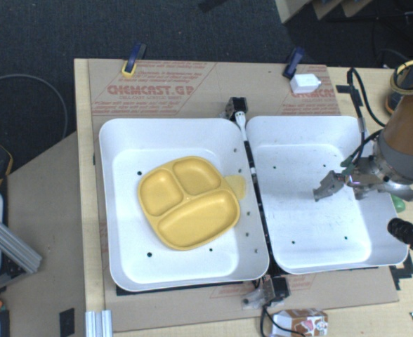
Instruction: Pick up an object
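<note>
A yellow three-compartment plate point(187, 201) lies flat in the middle of the left bin point(115, 153). A small pale yellow piece point(237, 185) peeks out from under the plate's right edge. My gripper point(331, 182) hangs low over the right bin point(298, 237), right of its centre, and nothing shows in its grasp. The grey arm with its orange band point(407, 128) comes in from the right. A bit of green point(398, 203) shows at the right bin's right rim, mostly hidden by the wrist.
The bins stand on a cardboard sheet point(192, 83) held by a clamp at the back left point(131, 60) and one at the back right point(301, 76). A black strip point(252, 181) runs between the bins. Cables point(357, 104) trail beside the arm.
</note>
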You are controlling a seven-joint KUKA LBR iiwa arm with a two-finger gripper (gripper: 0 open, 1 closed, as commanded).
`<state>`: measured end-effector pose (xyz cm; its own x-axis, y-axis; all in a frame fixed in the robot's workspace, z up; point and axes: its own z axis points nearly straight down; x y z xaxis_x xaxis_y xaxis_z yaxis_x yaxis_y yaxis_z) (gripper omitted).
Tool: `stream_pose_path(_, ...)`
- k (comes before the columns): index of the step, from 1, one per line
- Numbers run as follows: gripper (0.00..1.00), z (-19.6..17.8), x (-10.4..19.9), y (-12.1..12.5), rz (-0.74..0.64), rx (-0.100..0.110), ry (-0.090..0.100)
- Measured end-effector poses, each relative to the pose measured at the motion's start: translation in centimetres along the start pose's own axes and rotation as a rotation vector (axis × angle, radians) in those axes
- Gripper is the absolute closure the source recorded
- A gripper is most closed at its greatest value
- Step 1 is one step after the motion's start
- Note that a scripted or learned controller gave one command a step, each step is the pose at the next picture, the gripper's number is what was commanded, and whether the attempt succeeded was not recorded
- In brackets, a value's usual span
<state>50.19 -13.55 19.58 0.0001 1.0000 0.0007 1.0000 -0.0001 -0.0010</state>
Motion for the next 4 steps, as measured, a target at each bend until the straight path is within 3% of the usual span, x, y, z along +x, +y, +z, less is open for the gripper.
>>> stream_pose_path(1, 0.0, -19.6, 6.7, -0.8, -0.009, -0.023, -0.001)
stream_pose_path(2, 0.0, -24.5, 10.9, -2.2, -0.006, -0.011, 0.0)
stream_pose_path(3, 0.0, -34.5, 21.4, -2.3, -0.014, -0.015, 0.004)
stream_pose_path(4, 1.0, -35.0, 20.8, -2.2, -0.002, -0.007, 0.0)
